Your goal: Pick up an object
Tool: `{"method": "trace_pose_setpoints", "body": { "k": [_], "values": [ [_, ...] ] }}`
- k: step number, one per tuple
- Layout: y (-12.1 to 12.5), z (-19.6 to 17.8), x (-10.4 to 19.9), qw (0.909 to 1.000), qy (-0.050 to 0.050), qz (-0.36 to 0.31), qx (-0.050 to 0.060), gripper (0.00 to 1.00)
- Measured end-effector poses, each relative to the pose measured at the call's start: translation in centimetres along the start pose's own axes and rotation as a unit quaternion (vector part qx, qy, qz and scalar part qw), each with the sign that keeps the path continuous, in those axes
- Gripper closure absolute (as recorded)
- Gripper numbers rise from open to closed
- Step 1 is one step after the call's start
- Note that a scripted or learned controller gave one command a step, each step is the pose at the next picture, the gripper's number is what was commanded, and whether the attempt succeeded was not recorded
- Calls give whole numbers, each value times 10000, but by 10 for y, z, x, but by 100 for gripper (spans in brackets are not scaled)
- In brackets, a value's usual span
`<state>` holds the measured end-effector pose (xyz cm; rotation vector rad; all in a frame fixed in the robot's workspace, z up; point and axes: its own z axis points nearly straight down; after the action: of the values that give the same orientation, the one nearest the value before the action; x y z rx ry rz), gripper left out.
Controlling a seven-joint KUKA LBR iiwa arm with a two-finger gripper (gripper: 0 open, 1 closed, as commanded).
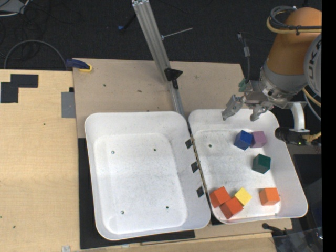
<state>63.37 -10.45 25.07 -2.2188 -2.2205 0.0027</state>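
You have two white bins on the bench. The left bin [105,135] comes first, and I will place everything else by the right bin [294,193], which sits just beside it.

Count seven blocks inside the right bin. Two red-orange blocks sit near its front left corner: one [219,196] further left and another [231,207] touching it, closer to the front rim. One yellow block [243,196] rests against that second red-orange block. One blue block [243,139] lies in the back half of the right bin, with one purple block [259,138] touching its right side. One dark green block [261,163] sits toward the middle right of the bin, apart from the others. One orange block [269,196] stands near the front right corner.

The arm reaches in from the right, its orange band above the right bin's back right corner, wrist pointing down. The gripper [242,112] hangs over the back edge of the right bin, behind the blue and purple blocks. You can see its two fingers [230,109] spread wide apart, with nothing between them.
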Motion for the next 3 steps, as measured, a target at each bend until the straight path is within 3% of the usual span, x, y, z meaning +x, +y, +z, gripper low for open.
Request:
{"method": "trace_pose_setpoints", "body": {
  "k": [1, 2, 3],
  "values": [
    [25, 105, 8, 10000, 4, -24, 38, 0],
    [26, 90, 8, 10000, 0, -30, 3, 100],
    [26, 90, 8, 10000, 0, -29, 7, 0]
  ]
}}
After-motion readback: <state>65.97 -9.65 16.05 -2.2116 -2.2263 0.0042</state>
